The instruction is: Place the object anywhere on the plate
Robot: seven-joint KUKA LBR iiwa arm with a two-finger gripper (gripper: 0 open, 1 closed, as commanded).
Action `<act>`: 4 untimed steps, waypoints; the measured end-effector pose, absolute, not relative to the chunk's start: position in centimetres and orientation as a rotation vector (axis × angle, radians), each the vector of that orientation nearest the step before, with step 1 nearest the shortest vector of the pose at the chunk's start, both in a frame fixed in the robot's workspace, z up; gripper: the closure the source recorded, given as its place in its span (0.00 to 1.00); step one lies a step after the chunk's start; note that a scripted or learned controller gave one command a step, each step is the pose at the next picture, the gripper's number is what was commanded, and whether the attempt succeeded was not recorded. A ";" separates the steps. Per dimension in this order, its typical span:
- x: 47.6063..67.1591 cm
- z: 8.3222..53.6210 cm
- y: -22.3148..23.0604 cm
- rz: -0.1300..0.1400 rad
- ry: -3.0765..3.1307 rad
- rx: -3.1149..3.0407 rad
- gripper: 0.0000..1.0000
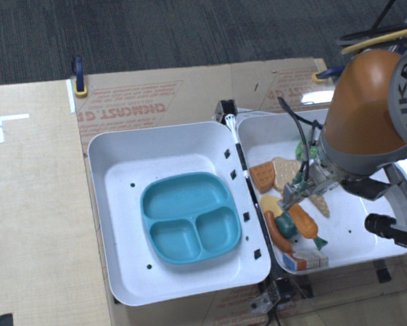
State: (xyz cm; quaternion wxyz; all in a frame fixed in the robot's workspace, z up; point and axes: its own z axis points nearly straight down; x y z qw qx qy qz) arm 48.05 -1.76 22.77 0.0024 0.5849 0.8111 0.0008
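Two white bins sit side by side on the bench at centre frame. Left bin (113, 205): holds a teal plate (191, 217) with three compartments, one long section at the top and two smaller ones below. Nothing lies on the plate.

Right bin (358, 239): holds a cluster of toy food along its left side. Noted there are an orange waffle-like piece (262, 176) at the top, a tan bread slice (286, 169) beside it, a pale yellow piece (269, 204) below, a carrot (303, 220) with green top, a red-orange piece (277, 234) against the bin's left wall, and a small white box (304, 261) at the lower edge.

Arm (373, 114) enters from the right of the frame, its orange band above the right bin. Gripper (298, 190) is low among the food pile, just above the carrot. Whether its fingers are apart or together cannot be told, as they blend with the clutter. No item can be confirmed as grasped.
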 end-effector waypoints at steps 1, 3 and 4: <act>47.9 25.6 6.5 -0.002 2.511 1.884 1.00; 52.8 29.8 16.4 -0.008 2.056 2.373 1.00; 52.8 29.8 16.4 -0.010 2.056 2.373 0.00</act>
